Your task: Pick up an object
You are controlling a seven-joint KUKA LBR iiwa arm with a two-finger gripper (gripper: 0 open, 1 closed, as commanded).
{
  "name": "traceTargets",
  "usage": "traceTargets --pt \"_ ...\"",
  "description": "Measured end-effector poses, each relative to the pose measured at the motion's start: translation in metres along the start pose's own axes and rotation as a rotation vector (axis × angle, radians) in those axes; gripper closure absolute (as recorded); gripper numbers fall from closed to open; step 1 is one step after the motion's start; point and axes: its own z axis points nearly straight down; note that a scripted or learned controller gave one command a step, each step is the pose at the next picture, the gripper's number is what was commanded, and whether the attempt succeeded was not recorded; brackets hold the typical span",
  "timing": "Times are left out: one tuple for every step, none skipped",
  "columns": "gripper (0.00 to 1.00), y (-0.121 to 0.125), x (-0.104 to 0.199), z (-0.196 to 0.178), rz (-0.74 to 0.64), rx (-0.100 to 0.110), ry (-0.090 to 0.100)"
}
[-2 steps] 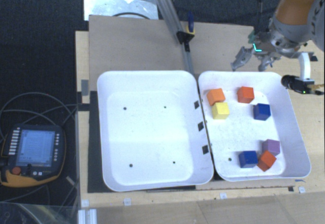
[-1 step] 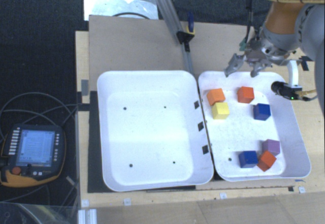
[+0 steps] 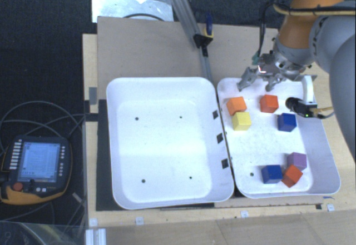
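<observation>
My gripper [image 3: 260,79] hangs over the far end of the right bin [image 3: 320,144], open, with nothing between its fingers [image 3: 246,80]. Just in front of it lie an orange cube [image 3: 236,105] and a red-orange cube [image 3: 269,103]. A yellow cube [image 3: 241,121] touches the orange one on its near side. Right of these sits a blue cube [image 3: 287,122]. At the bin's near end a purple cube [image 3: 297,159], a second blue cube [image 3: 271,174] and an orange block [image 3: 292,175] are clustered together.
The left bin [image 3: 128,127] sits beside the right one, joined by black clips. A slanted metal pole [image 3: 183,2] rises at the back. A teach pendant [image 3: 34,169] lies on the floor at the left. The grey arm [image 3: 334,33] fills the upper right.
</observation>
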Motion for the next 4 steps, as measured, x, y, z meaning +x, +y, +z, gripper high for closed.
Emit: traceTargets --pt "0.00 0.002 -0.007 0.043 0.003 -0.002 0.000" --pt "1.00 0.004 -0.007 0.029 0.000 -0.008 -0.001" --pt "1.00 0.003 -0.010 -0.037 0.002 -0.011 -0.001" --pt "1.00 0.005 -0.010 -0.068 0.001 -0.008 -0.001"
